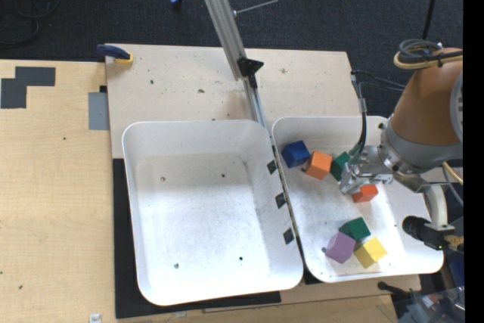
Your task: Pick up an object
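Observation:
My gripper (353, 182) hangs low in the right bin (408, 262), near its middle. A red block (366, 193) lies right against the gripper's lower right side, partly covered by it. A dark green block (342, 162) sits just above and left of the gripper, half hidden. To the left lie an orange cube (320, 164) and a blue cube (296, 153). Near the bin's front edge a green cube (354, 228), a purple cube (340, 246) and a yellow cube (370, 252) cluster together.
The left bin (151, 140) stands beside the right one, with a divider ridge (280, 199) between them. A slanted aluminium bar (224, 19) rises behind the bins. The arm's orange band (427, 106) looms over the right bin's far right side.

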Controlling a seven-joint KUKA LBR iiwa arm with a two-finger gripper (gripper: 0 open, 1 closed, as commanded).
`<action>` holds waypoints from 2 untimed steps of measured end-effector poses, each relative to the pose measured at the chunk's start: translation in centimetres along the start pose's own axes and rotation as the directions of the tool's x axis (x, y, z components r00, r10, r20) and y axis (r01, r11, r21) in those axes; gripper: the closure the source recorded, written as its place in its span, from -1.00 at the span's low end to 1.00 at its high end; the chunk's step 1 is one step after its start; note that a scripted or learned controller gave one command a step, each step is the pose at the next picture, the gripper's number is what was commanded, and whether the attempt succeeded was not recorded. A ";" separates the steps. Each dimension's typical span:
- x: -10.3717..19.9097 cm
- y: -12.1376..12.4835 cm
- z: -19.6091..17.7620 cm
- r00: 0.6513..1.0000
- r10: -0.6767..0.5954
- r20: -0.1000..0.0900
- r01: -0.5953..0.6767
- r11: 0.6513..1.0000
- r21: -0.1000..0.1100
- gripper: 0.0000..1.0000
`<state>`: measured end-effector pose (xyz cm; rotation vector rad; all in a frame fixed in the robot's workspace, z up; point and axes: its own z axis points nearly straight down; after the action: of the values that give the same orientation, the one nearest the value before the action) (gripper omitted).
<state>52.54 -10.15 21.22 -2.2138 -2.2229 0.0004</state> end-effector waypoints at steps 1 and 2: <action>6.0 -1.3 -0.3 1.000 -0.001 0.000 0.001 1.000 0.001 1.00; 12.4 -1.5 -0.5 1.000 -0.002 0.000 0.002 1.000 0.001 1.00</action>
<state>50.94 2.21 21.79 -2.2114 -2.2246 0.0009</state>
